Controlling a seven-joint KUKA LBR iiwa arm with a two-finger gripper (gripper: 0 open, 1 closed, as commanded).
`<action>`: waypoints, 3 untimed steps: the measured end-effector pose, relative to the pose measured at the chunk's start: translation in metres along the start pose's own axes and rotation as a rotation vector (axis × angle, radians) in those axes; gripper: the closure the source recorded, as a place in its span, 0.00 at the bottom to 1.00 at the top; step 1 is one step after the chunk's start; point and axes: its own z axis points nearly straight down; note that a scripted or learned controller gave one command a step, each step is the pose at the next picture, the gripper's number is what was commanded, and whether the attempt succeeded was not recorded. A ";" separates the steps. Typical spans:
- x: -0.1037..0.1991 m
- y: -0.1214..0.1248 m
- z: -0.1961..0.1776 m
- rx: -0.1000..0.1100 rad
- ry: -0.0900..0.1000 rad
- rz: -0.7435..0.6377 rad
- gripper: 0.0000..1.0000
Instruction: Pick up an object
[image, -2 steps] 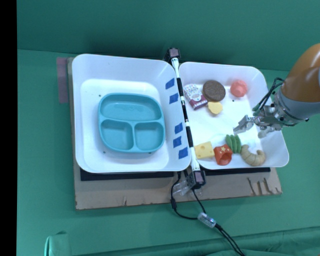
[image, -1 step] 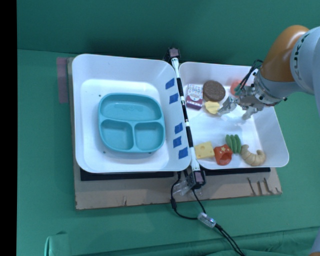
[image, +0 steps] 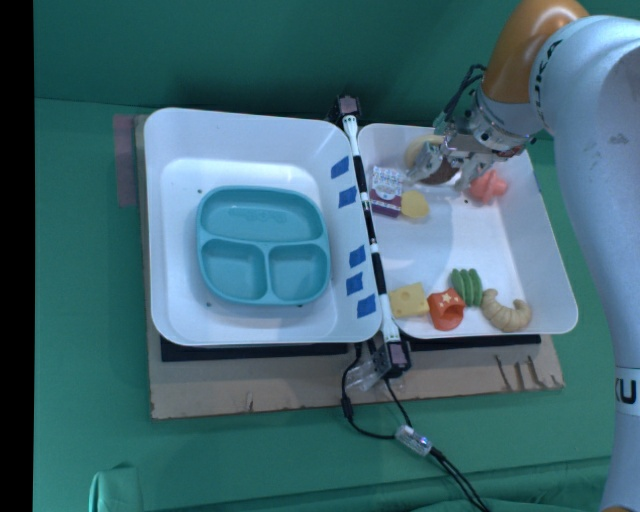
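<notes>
My gripper (image: 446, 168) is low over the far part of the right bin (image: 540, 235), its fingers (image: 426, 159) spread open. A tan and brown food piece (image: 438, 172) lies between and under them; whether they touch it is unclear. A red piece (image: 489, 186) sits just right of the gripper. To its left are a yellow piece (image: 414, 206) and a small striped packet (image: 387, 188). Near the bin's front edge lie a cheese wedge (image: 408, 299), a red pepper (image: 446, 309), green beans (image: 466, 282) and a tan croissant-like piece (image: 505, 313).
The left bin (image: 180, 140) holds a teal three-compartment plate (image: 264, 245). A black-and-white divider bar (image: 368, 225) with blue tags runs between the bins. Cables (image: 400, 425) trail off the bench's front. The arm (image: 590, 150) comes down along the right side.
</notes>
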 end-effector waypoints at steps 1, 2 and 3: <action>-0.002 0.003 -0.019 -0.013 -0.009 0.004 1.00; -0.003 0.003 -0.019 -0.013 -0.009 0.004 0.00; 0.014 0.018 -0.009 0.030 -0.012 0.008 0.00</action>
